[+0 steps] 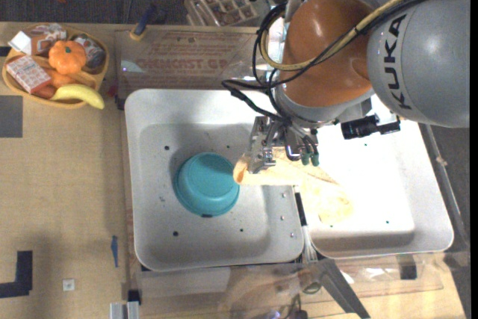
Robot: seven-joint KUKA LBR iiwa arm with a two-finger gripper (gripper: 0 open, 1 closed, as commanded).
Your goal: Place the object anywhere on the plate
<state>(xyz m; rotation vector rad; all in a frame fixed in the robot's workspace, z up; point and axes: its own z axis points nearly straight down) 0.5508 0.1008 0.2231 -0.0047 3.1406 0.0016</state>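
Note:
A teal round plate (207, 184) lies in the left bin (149, 160), near its middle. My gripper (259, 160) hangs just right of the plate, pointing down and to the left. It is shut on a flat pale object with an orange tip (241, 172). The tip sits at the plate's right rim, and the pale body trails right over the wall between the bins. The arm's orange band (325, 48) and grey wrist hide the back of the right bin (396, 190).
A pale yellowish object (332, 205) lies in the right bin near the dividing wall. A basket of toy food (52, 67) stands on the bench at the far left. A cardboard sheet (187, 60) lies behind the left bin.

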